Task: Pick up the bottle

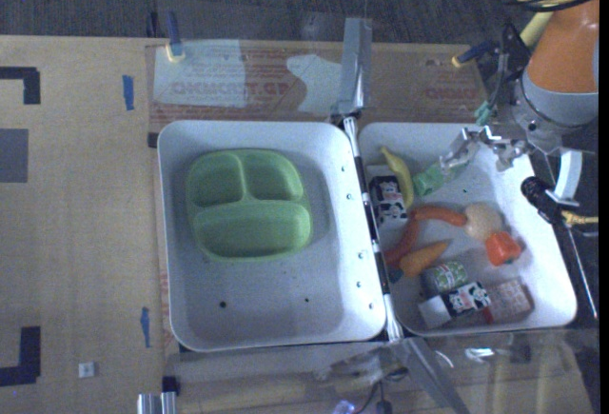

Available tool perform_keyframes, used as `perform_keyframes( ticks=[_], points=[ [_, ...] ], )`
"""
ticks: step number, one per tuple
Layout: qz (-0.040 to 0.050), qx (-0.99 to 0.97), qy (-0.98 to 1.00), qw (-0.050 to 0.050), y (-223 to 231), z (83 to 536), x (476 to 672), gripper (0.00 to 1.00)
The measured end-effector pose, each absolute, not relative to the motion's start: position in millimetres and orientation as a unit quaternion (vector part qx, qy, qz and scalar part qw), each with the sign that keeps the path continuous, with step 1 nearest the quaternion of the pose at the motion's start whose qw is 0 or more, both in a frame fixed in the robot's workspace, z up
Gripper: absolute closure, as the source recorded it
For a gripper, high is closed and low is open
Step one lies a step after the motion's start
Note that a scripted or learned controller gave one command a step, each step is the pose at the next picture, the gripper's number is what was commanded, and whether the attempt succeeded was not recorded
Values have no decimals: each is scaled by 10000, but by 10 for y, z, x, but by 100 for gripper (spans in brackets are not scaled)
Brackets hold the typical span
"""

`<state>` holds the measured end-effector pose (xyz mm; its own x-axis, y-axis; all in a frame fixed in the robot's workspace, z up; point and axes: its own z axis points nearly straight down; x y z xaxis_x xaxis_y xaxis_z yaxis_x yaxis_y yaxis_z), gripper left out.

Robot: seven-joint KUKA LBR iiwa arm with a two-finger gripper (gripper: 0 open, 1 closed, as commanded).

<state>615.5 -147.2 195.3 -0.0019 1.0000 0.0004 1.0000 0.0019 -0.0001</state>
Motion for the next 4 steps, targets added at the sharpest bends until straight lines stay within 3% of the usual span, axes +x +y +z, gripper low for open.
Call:
perform_keyframes(
  ticks=[1,2,4],
  points=[
    [-46,-6867,-7269,-81,-1406,1026,6679,0],
    [-47,-6857,-7278,-93,-1394,1134,6689,100],
    [-70,-6846,-7287,-144,-1391,1370,6720,100]
  ],
)
